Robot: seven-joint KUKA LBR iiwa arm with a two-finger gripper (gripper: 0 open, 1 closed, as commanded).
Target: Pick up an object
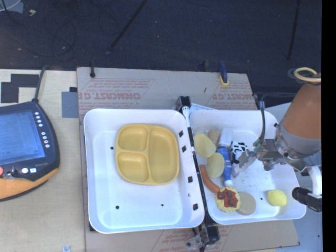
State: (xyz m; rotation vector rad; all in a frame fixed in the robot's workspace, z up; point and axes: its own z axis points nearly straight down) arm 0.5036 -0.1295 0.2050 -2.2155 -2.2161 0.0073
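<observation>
Two white bins sit side by side on the tabletop (58, 203), their inner rims touching at the middle. The left bin (100, 203) carries a yellow divided plate (147, 154), with bare floor along its near and left edges. The right bin (291, 211) is crowded along its left side: two pale yellow pieces (205, 145) and (216, 165), a blue bottle (226, 167), a black-and-white toy (239, 150), an orange sausage (209, 181), a small pizza slice (227, 199), a tan disc (245, 203). A yellow lemon (276, 197) lies alone near the right near corner, open floor around it. The gripper (251, 156) hangs over the bin's middle, just right of the toy; whether its fingers are open or closed cannot be told. A tablet (23, 140) rests far left.
</observation>
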